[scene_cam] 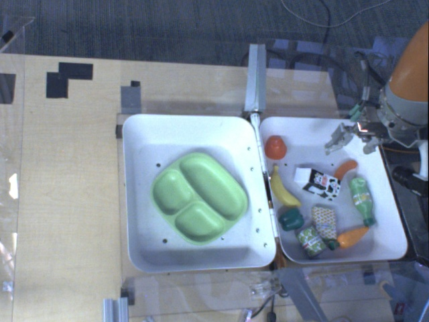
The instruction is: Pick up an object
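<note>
My gripper (pixel 353 141) hangs over the far right part of the right bin (pixel 395 243), open, with nothing between its fingers. Just below it lie a small orange piece (pixel 346 169) and a black-and-white box (pixel 318 182). A green bottle (pixel 360 200) lies along the bin's right side. A red tomato (pixel 275 147) sits at the far left corner, with a banana (pixel 283 190) below it. Toward the front are a dark green pepper (pixel 291 218), a patterned packet (pixel 324 220), a green can (pixel 311 241) and an orange carrot (pixel 352 236).
The left bin (pixel 141 247) holds a green divided plate (pixel 199 196). A metal bar (pixel 255 79) stands at the back between the two bins. The arm's orange band (pixel 410 72) rises at the right edge.
</note>
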